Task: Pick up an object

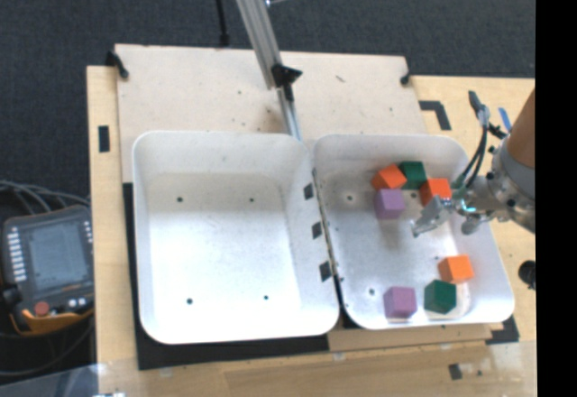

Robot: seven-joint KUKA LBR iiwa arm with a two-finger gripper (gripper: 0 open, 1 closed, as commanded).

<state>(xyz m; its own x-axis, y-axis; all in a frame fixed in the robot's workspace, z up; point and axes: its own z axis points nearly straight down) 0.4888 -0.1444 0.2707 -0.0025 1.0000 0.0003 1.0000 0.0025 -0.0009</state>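
The arm comes in from the right edge, its grey wrist and cabling hanging over the right-hand white bin (361,309). The gripper (448,217) sits above the right half of that bin, pointing left; one grey finger (427,220) juts out toward the bin floor, but whether the pincer is spread or pressed together I cannot tell, since the wrist body covers much of it. No block is visibly between the fingers.

In the far part of the right bin lies a tight cluster: an orange block (390,177) touching a dark green block (413,172) on its right, a purple block (390,203) just near of the orange one, and a second orange block (436,189) beside the gripper, partly covered by it.

In the near right corner of the same bin sits another orange block (457,268), with a green block (440,297) just near of it and a purple block (399,302) to the green one's left, close to the near wall.

The left white bin (225,138) lies beside the right one, their walls meeting at the middle. A slanted metal rail (257,21) rises from the far side of the bench. A teach pendant (47,260) rests off the bench at the left
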